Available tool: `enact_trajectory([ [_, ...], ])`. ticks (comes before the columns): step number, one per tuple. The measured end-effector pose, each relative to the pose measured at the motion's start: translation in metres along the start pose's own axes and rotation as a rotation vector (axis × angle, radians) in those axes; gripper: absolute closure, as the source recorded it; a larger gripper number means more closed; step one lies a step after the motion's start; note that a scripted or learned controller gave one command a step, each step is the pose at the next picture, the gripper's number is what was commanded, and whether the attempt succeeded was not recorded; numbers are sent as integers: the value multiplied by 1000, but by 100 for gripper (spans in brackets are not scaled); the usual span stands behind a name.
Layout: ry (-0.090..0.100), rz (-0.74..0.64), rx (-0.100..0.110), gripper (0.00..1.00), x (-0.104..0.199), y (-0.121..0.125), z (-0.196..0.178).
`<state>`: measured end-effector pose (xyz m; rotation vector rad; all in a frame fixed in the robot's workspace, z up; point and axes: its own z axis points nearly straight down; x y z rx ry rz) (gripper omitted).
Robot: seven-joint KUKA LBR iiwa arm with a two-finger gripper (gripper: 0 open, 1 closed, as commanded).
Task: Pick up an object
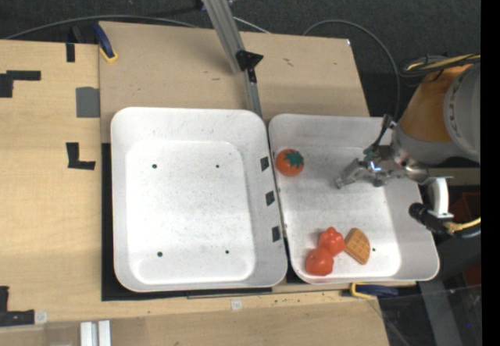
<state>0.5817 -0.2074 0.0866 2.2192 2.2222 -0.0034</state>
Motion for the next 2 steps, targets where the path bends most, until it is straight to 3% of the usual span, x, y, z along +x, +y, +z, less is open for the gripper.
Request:
enact_trajectory([
  [1, 1, -1, -1, 100, 1, 0, -12],
  [2, 1, -1, -5, 100, 8, 8, -62],
])
